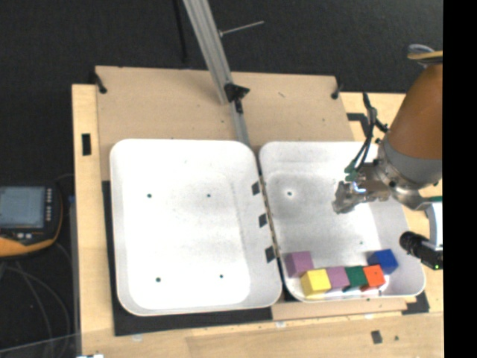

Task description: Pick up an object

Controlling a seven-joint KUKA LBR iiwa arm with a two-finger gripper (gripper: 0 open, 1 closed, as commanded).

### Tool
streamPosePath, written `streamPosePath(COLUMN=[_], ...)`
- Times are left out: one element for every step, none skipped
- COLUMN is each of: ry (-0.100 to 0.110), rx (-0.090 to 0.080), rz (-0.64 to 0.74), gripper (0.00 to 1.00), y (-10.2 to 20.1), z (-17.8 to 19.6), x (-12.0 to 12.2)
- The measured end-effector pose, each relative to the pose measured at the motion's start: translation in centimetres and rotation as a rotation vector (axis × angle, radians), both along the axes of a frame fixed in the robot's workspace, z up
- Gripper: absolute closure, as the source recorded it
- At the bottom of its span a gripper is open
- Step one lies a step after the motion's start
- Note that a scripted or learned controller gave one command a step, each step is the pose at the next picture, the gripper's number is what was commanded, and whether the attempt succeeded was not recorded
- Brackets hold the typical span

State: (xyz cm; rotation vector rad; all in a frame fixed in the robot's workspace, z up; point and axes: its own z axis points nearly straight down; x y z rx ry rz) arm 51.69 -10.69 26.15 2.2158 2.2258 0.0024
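Several small blocks lie along the front edge of the right bin (313, 162): a purple block (299, 262), a yellow block (316, 281), a lilac block (337, 277), a green block (355, 277), an orange block (373, 276) and a blue block (384, 259). My gripper (345, 198) hangs over the middle right of that bin, well behind the row of blocks. Nothing shows between its fingers.
The left bin (186, 222) sits beside the right one, joined by dark clips at the shared wall. A slanted metal rail (212, 43) rises from the bench's back. A handheld pendant (26, 215) rests off the bench at far left.
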Motion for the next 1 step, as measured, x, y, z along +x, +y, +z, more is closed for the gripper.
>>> streamPosePath(ry=[-0.003], rx=[0.001], rz=[0.005], gripper=[1.0], y=[6.43], z=[2.48], x=[-1.26])
